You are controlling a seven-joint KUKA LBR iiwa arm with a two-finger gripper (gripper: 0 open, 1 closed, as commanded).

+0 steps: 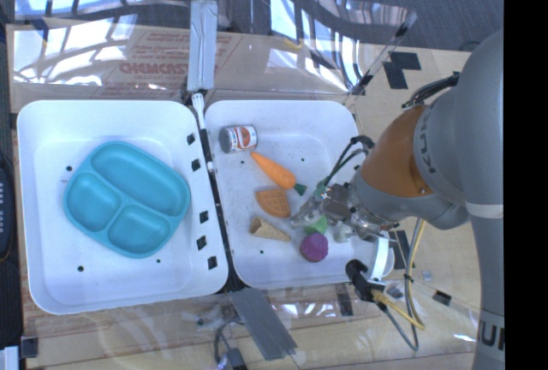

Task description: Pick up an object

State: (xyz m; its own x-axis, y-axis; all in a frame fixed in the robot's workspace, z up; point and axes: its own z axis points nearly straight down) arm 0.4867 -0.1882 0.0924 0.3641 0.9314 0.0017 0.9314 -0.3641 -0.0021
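The right bin (282, 116) holds a small red and white can (239, 138) lying on its side, an orange carrot (276, 171), an orange-brown wedge of bread (274, 203), a pale tan wedge (270, 230) and a purple round piece (314, 247). My gripper (322, 218) hangs low at the bin's right side, just above the purple piece and right of the bread wedge. Nothing shows between its fingers.
The left bin (51, 128) carries a blue plate (127, 199) with three compartments. A clear plastic wall (282, 43) stands behind both bins. Cables (402, 300) hang off the wrist at the right bin's front right corner.
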